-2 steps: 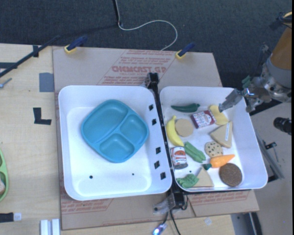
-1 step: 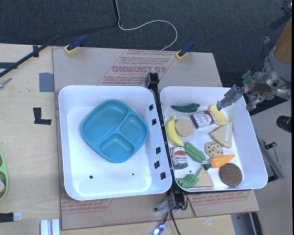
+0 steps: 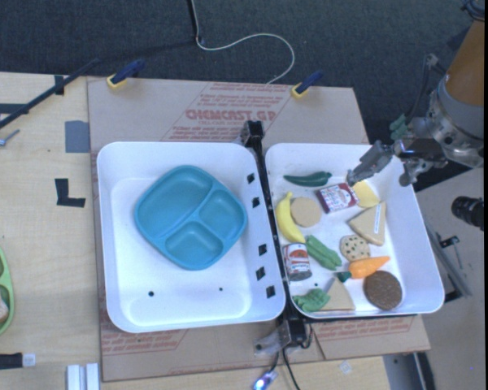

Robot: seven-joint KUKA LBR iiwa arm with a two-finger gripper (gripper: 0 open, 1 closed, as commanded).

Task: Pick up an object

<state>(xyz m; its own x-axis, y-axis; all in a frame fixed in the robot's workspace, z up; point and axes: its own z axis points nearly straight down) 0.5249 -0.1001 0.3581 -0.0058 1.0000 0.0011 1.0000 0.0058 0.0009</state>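
Camera view: the gripper (image 3: pixel 388 162) hovers with fingers spread wide, holding nothing, over the right bin's (image 3: pixel 429 242) far right corner, just beside a yellow cheese piece (image 3: pixel 366 193). This looks like the approach step; next it must descend and close.

A light wooden bench (image 3: pixel 32 234) carries a brown cardboard sheet (image 3: pixel 228 112) held by two blue-and-yellow clamps (image 3: pixel 124 74). On the cardboard sit the left white bin (image 3: pixel 118 299) and the right white bin (image 3: pixel 419 242), touching along their inner edges.
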